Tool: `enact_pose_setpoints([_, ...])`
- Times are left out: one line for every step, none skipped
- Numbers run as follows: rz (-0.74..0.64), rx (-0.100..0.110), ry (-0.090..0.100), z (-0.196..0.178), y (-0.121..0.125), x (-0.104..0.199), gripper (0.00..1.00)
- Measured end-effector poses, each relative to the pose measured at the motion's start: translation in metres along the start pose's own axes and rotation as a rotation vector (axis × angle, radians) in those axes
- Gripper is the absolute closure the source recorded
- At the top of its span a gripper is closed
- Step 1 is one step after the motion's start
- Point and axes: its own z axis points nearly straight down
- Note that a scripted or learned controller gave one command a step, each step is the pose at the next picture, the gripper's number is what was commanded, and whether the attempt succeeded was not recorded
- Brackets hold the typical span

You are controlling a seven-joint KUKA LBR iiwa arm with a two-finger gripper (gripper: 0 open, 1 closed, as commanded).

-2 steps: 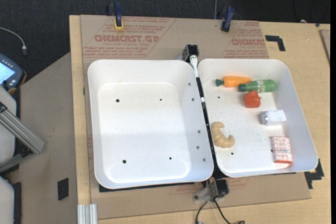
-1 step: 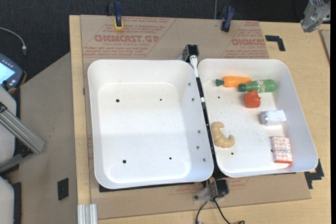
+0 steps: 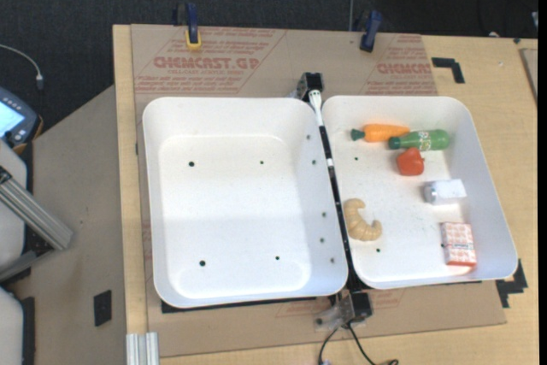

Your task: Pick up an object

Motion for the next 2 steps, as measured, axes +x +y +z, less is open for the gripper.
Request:
enact_pose_setpoints([-0.009, 0.020, 0.010, 0.138, -0.001, 0.056, 1.00])
enact_pose_setpoints([-0.001, 0.009, 0.004, 0.184, 0.014, 0.009, 1.00])
